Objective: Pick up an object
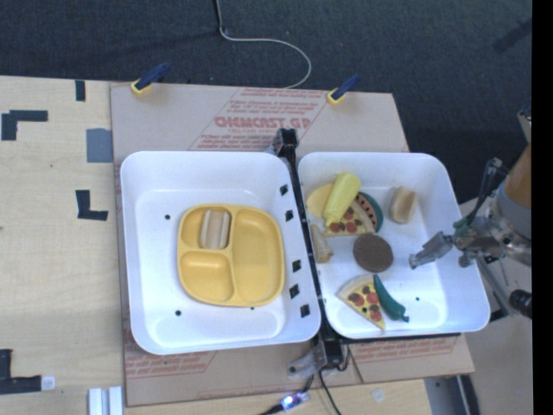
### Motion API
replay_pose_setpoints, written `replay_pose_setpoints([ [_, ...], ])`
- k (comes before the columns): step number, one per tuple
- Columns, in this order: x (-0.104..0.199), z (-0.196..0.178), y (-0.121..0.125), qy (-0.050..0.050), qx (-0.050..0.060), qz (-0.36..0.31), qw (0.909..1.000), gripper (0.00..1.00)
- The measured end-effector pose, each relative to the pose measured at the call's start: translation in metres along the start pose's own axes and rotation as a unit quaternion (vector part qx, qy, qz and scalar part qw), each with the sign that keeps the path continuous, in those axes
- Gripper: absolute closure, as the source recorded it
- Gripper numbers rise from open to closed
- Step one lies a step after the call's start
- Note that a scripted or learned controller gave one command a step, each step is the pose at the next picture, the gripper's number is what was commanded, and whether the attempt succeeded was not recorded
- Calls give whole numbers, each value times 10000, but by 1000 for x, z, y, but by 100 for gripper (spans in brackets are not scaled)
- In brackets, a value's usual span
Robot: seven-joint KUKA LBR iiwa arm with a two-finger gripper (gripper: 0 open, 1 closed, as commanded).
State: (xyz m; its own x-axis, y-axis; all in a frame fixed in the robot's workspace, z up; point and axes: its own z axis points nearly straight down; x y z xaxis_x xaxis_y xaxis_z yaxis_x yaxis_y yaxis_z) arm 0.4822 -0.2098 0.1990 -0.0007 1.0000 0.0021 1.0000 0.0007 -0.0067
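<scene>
Leftmost, the yellow tray (232, 256) sits in the left bin (138, 232), well apart from the gripper (429, 253). Rightward, the brown disc (372, 252) lies nearest that gripper, whose grip cannot be told. Crowded neighbours like the pizza slice (363, 299) could spoil a grasp.

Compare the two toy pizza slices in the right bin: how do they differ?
The upper pizza slice lies partly under the yellow corn cob; the lower pizza slice lies uncovered, beside a green piece. The upper sits near the bin's divider, the lower near the front wall. Both show red toppings.
</scene>
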Motion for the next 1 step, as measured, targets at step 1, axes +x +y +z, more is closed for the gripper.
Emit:
replay_pose_setpoints([
  [1,5,47,-7,1,0,-1,10000,0],
])
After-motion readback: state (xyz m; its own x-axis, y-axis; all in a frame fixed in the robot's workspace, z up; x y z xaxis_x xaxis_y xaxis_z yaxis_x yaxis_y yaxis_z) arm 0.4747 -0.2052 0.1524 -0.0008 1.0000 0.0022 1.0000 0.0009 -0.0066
